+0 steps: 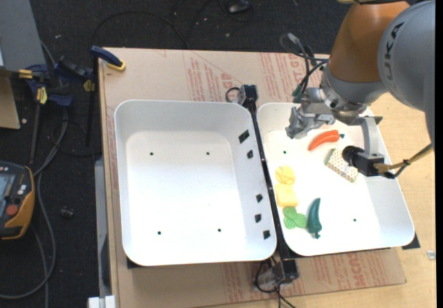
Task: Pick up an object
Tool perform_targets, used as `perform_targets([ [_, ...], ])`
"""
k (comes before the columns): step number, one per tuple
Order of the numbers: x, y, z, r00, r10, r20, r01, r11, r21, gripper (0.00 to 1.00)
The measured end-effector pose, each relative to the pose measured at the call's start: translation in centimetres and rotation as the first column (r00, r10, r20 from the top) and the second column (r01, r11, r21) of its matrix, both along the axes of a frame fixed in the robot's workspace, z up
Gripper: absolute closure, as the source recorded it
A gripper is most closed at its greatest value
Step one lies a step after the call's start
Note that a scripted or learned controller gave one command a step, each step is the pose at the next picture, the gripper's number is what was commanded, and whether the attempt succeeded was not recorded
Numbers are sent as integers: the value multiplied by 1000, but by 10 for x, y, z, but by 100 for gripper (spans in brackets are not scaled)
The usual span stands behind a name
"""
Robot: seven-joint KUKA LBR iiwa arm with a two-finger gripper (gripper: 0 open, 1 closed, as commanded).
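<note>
The arm stands over the far part of the right bin (398, 220), with the gripper (302, 123) lowered toward the bin floor at the far left corner; nothing is seen between its fingers, and whether they are spread or closed cannot be told from this angle. In my judgement the step in hand is the approach: no object has been lifted. The candidates all lie in the right bin: an orange carrot-shaped piece (323, 139) just right of the gripper, a speckled beige block (341, 165) nearer and further right, a yellow piece (285, 175) and a yellow block (287, 196) along the left wall, a green leafy piece (295, 219) and a dark teal piece (315, 216) at the near side. The next move calls for settling over one item, probably the orange piece, and closing on it. The wrist mass hides the fingertips, and a black fitting (360, 158) partly overlaps the beige block. The left bin (121, 182) holds no candidates.
</note>
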State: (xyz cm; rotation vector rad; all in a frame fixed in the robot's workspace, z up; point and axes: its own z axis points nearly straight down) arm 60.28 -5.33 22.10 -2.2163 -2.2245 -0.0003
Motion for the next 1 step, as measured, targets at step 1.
perform_targets([
  [1,-21,43,-5,1000,0,0,0,1000,0,100],
])
